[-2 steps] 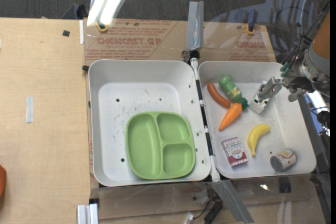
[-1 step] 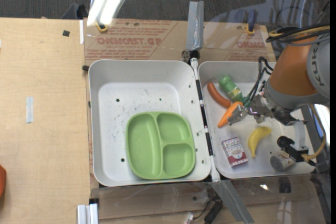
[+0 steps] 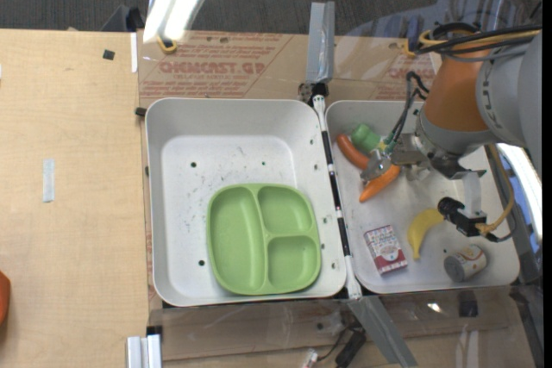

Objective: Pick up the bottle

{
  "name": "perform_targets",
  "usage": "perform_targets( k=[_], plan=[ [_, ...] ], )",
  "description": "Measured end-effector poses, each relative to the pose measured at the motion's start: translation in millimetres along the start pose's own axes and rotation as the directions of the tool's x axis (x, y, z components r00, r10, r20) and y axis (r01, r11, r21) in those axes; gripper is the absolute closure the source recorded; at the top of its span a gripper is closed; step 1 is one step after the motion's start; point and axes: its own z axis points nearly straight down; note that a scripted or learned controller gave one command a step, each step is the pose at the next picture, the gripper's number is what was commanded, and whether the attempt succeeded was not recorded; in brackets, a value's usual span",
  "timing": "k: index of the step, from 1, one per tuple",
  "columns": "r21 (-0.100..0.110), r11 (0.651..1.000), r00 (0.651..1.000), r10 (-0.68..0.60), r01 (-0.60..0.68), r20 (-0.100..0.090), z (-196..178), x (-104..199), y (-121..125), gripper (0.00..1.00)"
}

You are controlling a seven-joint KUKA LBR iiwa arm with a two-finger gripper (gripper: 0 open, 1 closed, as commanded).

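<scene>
I see the bench [image 3: 69, 211] in light wood, and the two white bins sit on its right part, touching along one side. Behind them lies a brown cardboard sheet [image 3: 224, 65] with red print, and past the bench's far edge the floor is dark. The left bin [image 3: 172, 142] has small dark specks on its bottom and holds a green divided plate [image 3: 263, 239] near its near edge.

The arm's orange band [image 3: 457, 99] is over the far right part of the right bin [image 3: 448, 211]. The gripper [image 3: 382, 161] is low at this bin's far left part, just beside two orange carrots [image 3: 379, 183] and a green thing [image 3: 362, 136]. I cannot tell if the claw is open or closed.

What I take for the bottle [image 3: 466, 264], a small pale container on its side, is in the near right corner, well apart from the claw. A banana [image 3: 423, 228] and a small red box [image 3: 385, 248] lie by the near edge.
</scene>
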Motion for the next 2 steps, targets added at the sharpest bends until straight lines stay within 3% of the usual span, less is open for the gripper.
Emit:
perform_targets(
  k=[1, 2],
  plan=[
    [0.002, 1.000, 1.000, 0.001, -0.001, 0.000, 0, 11, -108, 0.00],
    [0.002, 0.897, 0.897, 0.443, -0.443, 0.003, 1, 10, -5, 0.00]
  ],
)
